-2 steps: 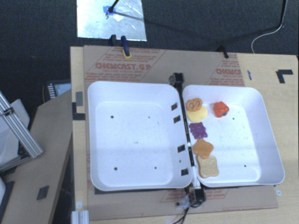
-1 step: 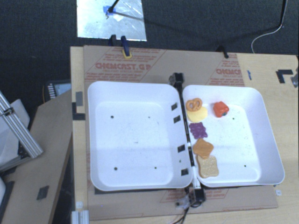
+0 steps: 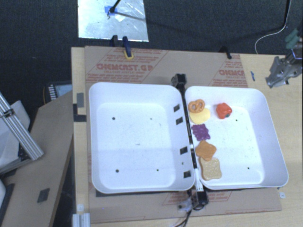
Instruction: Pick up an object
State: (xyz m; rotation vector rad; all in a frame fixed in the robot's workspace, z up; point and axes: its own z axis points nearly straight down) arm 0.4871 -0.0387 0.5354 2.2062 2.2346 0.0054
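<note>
Red toy (image 3: pixel 224 110), well left of pincer (image 3: pixel 279 77)

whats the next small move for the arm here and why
Probably swing the gripper left and forward over the right bin; it sits outside the bin's far right corner. The red toy looks easiest, standing apart from the items clustered along the divider.

2 bins (image 3: pixel 137 91); 6 toy foods (image 3: pixel 224 110)

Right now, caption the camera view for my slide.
Gripper hovers beyond the right bin, where five toy foods line its left wall.
</note>
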